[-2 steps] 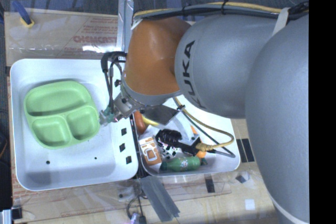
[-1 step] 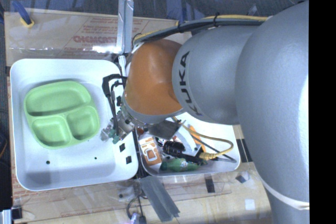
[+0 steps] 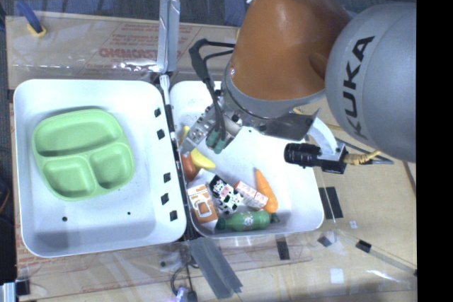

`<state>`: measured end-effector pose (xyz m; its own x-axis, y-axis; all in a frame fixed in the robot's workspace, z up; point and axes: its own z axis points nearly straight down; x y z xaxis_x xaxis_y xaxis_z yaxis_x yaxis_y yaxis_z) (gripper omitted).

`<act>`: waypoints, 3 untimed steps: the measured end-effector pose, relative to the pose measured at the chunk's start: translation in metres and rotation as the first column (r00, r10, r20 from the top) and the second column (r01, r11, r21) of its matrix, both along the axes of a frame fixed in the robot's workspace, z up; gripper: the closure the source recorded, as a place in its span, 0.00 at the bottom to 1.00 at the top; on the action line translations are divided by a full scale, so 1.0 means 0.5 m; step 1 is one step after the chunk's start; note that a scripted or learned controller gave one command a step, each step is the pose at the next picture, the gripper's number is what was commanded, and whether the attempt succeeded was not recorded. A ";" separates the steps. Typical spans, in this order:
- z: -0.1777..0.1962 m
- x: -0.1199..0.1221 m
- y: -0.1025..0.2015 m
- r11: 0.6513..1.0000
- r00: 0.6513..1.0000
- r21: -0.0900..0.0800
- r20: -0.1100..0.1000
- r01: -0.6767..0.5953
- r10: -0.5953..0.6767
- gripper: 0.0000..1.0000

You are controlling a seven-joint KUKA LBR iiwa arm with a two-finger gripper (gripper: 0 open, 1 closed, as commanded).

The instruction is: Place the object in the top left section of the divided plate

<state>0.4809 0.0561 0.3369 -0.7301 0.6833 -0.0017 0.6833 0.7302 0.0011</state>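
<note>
End effector (image 3: 210, 132) above perhaps-diagonal banana (image 3: 200, 160)

We see our grey arm (image 3: 368, 60) with its orange band (image 3: 283, 39) filling the upper right of the frame, wrist angled down and leftward, the two-finger gripper (image 3: 207, 140) hanging just left of centre.

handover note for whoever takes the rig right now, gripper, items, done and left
Gripper: low over the upper left of the right bin, above the yellow piece; no item seen between its fingers.
Divided plate: green, in the left bin, nothing in its sections.
Carrot, green bottle and small boxes sit in the right bin.
Done: nothing placed.
Left: pick an object, place it in the plate's top left section.
</note>
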 end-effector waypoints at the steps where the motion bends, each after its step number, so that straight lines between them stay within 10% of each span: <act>1: -0.153 -0.011 0.181 1.000 1.000 -0.002 -0.005 0.005 -0.005 1.00; 2: -0.222 -0.009 0.070 1.000 1.000 0.000 -0.004 -0.013 0.013 1.00; 3: -0.210 0.050 0.160 0.992 0.992 0.000 -0.003 -0.125 0.125 1.00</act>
<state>0.5059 0.1359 0.2319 -0.8100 0.5864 0.0001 0.5864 0.8100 -0.0010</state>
